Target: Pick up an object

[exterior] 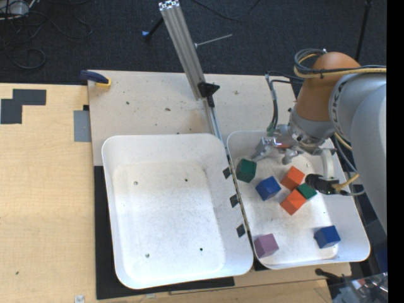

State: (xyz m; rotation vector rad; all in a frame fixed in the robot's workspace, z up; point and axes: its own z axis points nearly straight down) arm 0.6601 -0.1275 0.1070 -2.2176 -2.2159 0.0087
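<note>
The right bin [353, 248] holds several small blocks. A dark green cube [245, 169] lies near its left wall, with a blue cube [267, 187] just to its right. Two orange cubes [293, 177] [293, 202] sit in the middle, and a small green block [307, 191] lies between them on the right. A purple cube [266, 244] rests at the front left and another blue cube [327, 236] at the front right. My gripper [282, 149] hangs low over the back of this bin, just behind the upper orange cube and right of the green cube.
The left bin [126, 150] stands beside the right one, with black clips [233, 200] along the shared wall. A slanted aluminium rail [186, 49] rises behind the bins. The grey arm [360, 118] covers the right bin's back right corner.
</note>
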